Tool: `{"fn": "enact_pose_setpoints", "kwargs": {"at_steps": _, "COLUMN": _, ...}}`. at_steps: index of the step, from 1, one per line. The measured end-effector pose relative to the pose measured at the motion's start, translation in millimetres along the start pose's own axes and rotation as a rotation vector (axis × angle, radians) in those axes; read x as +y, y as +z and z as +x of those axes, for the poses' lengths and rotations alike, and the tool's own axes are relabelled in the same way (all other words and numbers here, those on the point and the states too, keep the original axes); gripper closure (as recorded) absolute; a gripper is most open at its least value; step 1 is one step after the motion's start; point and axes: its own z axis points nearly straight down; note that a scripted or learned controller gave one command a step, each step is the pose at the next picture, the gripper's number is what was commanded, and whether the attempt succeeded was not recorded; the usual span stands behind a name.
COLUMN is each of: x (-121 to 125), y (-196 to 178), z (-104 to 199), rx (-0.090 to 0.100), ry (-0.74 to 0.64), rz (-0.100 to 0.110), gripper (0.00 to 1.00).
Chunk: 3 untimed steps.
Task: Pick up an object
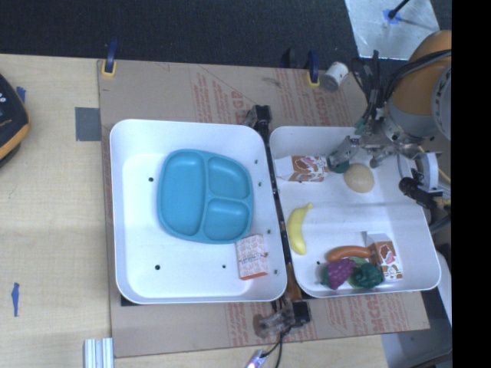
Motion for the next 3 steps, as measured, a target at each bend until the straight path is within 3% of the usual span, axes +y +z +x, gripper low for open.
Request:
{"fn": "enact_pose_setpoints", "kwargs": {"at_steps": 1, "x": 0.5, "y": -11.4, "z": -0.5, "rx": -0.001, "ry": -0.003, "rz": 0.0, "gripper": 1.0}}
{"fn": "enact_pose_setpoints", "kwargs": {"at_steps": 2, "x": -78.9, "y": -113.7, "z": 42.4, "rx": 0.001, "ry": 0.001, "rz": -0.003, "gripper": 1.0}}
{"fn": "enact_pose_setpoints", "kwargs": {"at_steps": 3, "x": -116.4, "y": -88.2, "z": 60.9, "rx": 0.0, "ry": 0.002, "rz": 0.0, "gripper": 1.0}}
